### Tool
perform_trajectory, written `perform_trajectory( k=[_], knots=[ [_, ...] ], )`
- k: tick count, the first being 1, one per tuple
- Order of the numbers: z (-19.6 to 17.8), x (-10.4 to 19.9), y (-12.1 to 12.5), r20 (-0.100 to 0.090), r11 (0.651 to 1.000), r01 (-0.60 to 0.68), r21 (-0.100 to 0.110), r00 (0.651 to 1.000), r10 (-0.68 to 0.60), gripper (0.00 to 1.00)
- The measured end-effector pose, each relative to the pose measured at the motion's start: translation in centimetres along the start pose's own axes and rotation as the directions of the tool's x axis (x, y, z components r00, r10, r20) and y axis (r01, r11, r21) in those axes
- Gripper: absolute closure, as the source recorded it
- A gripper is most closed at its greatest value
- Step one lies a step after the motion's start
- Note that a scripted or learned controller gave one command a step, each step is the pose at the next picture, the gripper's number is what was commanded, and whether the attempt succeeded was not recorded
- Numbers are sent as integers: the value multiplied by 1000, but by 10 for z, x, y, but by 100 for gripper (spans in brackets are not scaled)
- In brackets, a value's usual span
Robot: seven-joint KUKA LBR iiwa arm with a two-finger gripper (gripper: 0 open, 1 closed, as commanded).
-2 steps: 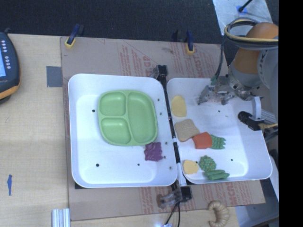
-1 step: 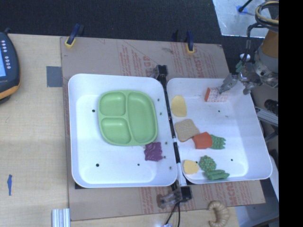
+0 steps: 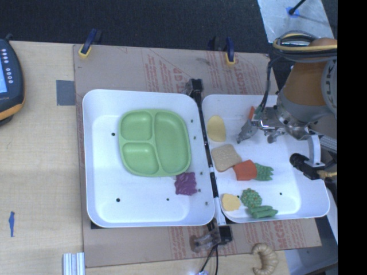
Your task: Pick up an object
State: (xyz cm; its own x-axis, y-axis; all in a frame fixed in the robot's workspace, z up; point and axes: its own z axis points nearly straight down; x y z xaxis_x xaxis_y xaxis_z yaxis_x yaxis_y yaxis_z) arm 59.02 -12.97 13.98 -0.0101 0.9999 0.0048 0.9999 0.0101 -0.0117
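Hovering end effector [image 3: 250,132] above right bin [image 3: 298,205]

Single fixed camera, high above the bench [image 3: 40,153], angled down. Both white bins [image 3: 97,153] framed whole; arm [image 3: 307,85] enters from view's right.

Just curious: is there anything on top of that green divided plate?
All three compartments of the green plate look bare. The purple piece lies just off its lower corner, on the white bin.

Red print on cardboard sheet [image 3: 172,73] unreadable
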Motion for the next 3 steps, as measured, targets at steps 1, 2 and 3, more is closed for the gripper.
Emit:
perform_trajectory(
  k=[1, 2, 3],
  knots=[
    [50, -7, 47, 6, 1000, -1, -8, 1000, 1, 0],
    [39, -3, -56, 3, 1000, -8, 0, 1000, 8, 0],
    [46, 19, -60, 9, 1000, -7, -15, 1000, 7, 0]
  ],
)
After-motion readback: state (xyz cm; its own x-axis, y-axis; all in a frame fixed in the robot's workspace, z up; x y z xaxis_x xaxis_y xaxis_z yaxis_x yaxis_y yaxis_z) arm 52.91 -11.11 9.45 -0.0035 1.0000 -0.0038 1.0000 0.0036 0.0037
